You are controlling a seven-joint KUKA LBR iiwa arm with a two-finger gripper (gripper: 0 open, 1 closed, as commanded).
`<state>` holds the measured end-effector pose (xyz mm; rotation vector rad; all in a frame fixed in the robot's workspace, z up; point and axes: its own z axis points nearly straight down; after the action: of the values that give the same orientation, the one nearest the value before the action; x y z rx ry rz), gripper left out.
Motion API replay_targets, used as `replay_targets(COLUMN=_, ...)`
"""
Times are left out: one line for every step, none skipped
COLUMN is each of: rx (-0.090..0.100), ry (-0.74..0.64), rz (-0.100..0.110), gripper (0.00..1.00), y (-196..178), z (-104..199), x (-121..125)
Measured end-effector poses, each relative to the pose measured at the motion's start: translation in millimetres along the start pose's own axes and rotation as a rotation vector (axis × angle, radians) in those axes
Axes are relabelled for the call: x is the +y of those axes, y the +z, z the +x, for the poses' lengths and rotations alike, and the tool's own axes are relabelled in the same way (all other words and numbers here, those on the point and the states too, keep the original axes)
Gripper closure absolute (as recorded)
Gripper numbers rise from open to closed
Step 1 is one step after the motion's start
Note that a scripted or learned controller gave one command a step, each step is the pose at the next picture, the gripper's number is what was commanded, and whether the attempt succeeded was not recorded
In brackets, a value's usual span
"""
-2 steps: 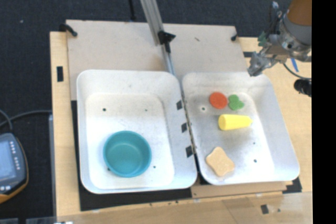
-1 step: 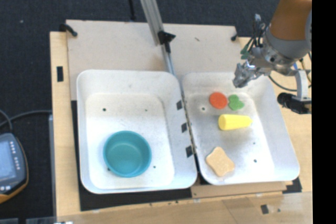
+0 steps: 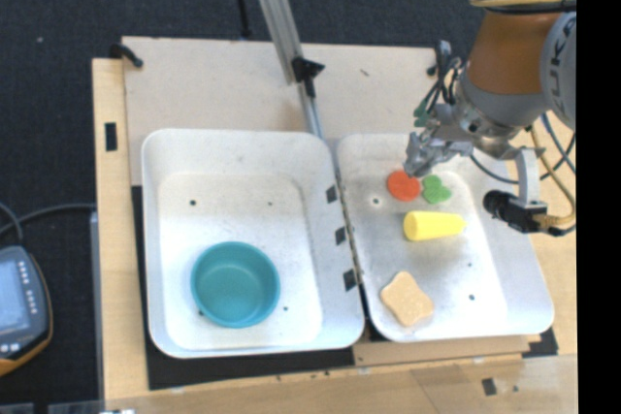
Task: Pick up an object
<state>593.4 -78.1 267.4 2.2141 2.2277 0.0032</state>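
Observation:
The right bin [image 3: 505, 291] holds a red round piece [image 3: 403, 185], a green piece [image 3: 437, 190] next to it, a yellow cone-shaped piece [image 3: 433, 225] and a tan bread-like piece [image 3: 406, 298]. In the left bin [image 3: 165, 199] sits a teal bowl [image 3: 235, 283]. My gripper [image 3: 423, 160] hangs low at the back of the right bin, just above the red and green pieces. I see nothing between its fingers.
A slanted metal pole [image 3: 281, 24] rises from behind the seam between the bins. Black cables and a black fitting [image 3: 512, 208] hang by the right bin's right rim. A handheld device [image 3: 19, 305] lies off the bench at the left.

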Motion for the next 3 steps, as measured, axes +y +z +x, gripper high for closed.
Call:
replay_targets(rx=0.0, ry=0.0, rz=0.002, gripper=1.0, y=6, z=55, x=-26)
replay_targets(rx=0.0, ry=-0.001, rz=0.002, gripper=1.0, y=20, z=112, x=-39)
replay_targets(rx=-0.001, ry=0.003, rz=0.001, gripper=1.0, y=33, z=151, x=-58)
